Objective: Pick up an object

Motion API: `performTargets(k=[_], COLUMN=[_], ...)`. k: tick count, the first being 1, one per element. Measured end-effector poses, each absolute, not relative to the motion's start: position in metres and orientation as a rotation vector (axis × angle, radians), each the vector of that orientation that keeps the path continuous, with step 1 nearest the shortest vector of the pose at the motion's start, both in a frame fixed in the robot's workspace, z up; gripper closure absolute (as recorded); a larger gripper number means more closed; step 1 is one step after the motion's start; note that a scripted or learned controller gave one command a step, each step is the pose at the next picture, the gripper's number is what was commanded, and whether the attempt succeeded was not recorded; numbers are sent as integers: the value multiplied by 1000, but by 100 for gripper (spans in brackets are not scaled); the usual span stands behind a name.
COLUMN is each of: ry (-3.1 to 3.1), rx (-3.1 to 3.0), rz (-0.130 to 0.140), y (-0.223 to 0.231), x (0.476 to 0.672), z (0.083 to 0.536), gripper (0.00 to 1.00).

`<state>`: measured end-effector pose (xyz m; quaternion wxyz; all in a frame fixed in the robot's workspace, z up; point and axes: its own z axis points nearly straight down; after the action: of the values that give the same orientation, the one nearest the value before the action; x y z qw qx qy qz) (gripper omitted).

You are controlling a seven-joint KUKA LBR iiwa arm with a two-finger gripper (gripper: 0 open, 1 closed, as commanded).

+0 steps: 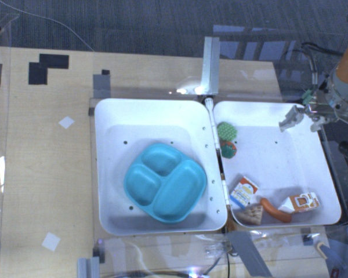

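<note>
The right bin (pixel 272 167) holds several small objects. A green knobbly ball (pixel 227 131) and a small red-orange toy (pixel 228 149) lie against its left wall. Along the near edge lie a white-and-blue carton (pixel 243 191), a brown textured wedge (pixel 251 214), an orange sausage (pixel 275 210) and a white-and-orange carton (pixel 303 202). My gripper (pixel 303 120) hangs over the bin's far right corner, well away from all of them. Its two fingers stand spread, open, with nothing between them.
The left bin (pixel 113 155) holds a blue divided plate (pixel 165 182). A metal post (pixel 211 62) stands behind the ridge where the two bins meet. The middle of the right bin is bare white floor.
</note>
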<state>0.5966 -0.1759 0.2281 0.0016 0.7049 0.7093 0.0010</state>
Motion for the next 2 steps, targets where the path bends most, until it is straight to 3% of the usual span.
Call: performTargets(k=[1,2], ry=[2062,1830], rx=[2363,2550], rz=[5,5], y=[-171,-180], x=[572,547], z=[304,95], gripper=[0,0])
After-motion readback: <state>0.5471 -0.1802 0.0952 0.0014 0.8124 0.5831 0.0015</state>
